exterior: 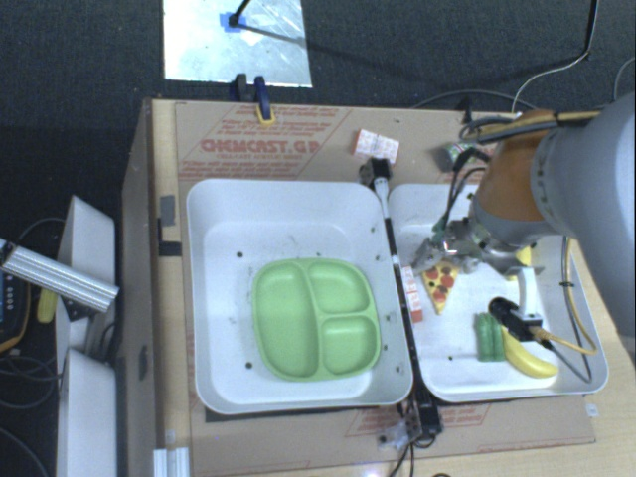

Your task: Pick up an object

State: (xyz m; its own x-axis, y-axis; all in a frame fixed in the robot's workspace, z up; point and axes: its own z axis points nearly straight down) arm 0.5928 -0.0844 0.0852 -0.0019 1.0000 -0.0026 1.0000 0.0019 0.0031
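In the right bin a toy pizza slice lies near the left wall. My gripper hangs directly over the slice's far end, at the tip of the grey arm with the orange band that comes in from the right. A small green ridged piece lies toward the bin's front, with a yellow banana beside it on the right.
The left bin holds a light green divided plate. A dark divider runs between the two bins. A small white tag lies on the cardboard behind the bins.
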